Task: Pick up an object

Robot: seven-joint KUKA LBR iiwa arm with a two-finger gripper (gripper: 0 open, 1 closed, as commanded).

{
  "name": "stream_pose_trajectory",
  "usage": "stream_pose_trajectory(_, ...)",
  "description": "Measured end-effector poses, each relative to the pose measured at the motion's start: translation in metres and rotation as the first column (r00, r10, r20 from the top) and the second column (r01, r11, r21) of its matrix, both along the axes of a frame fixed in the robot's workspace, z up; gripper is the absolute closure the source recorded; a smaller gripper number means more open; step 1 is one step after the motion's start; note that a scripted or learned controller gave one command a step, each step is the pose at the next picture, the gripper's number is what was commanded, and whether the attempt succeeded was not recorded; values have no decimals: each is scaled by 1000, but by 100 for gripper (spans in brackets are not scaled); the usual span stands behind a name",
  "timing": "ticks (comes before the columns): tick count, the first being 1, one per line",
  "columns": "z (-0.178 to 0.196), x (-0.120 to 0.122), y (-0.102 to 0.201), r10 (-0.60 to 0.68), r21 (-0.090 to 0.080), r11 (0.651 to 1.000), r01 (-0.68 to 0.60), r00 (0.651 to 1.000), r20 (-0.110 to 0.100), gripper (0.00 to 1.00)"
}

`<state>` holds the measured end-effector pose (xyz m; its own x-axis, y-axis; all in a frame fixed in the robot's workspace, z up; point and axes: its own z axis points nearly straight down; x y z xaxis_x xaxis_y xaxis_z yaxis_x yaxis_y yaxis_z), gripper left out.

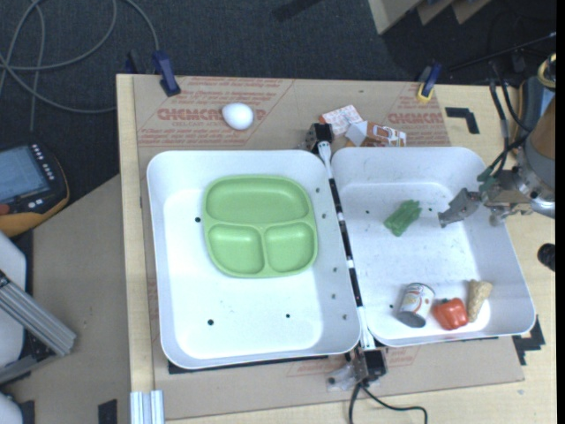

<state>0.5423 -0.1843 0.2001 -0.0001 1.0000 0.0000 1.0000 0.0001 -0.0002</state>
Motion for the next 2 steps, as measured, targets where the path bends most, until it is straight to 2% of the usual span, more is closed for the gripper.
stream_pose_trajectory(1,-76,16,41,1,2,1000,-1,1000,-3,0)
stream_pose_trajectory(2,-116,74,53,1,0,1000,-1,1000,1,0)
